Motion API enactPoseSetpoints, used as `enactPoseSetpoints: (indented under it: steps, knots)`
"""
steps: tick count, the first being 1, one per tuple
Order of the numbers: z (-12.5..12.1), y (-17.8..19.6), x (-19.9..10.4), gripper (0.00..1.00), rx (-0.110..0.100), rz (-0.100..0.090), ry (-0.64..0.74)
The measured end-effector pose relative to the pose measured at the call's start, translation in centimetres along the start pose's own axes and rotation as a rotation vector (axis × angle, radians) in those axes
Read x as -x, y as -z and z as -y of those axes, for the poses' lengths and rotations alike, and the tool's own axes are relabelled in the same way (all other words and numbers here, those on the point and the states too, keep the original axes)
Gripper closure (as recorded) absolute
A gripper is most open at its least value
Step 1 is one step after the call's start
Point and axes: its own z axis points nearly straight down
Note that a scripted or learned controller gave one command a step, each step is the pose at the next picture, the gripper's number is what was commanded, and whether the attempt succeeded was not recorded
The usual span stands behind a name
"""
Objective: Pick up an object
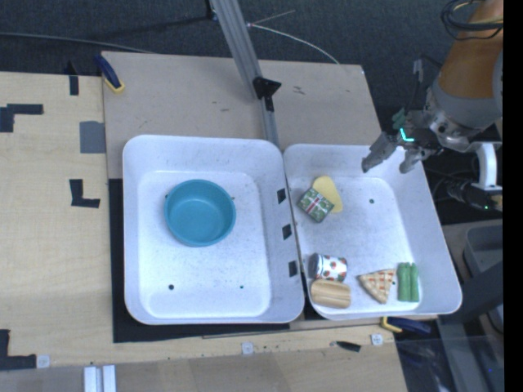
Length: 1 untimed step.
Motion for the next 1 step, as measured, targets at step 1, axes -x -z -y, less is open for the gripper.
enactPoseSetpoints:
  steps: [1]
  knots:
    - [-0.03,0.07,0.00,0.00,0.001,0.000,0.000]
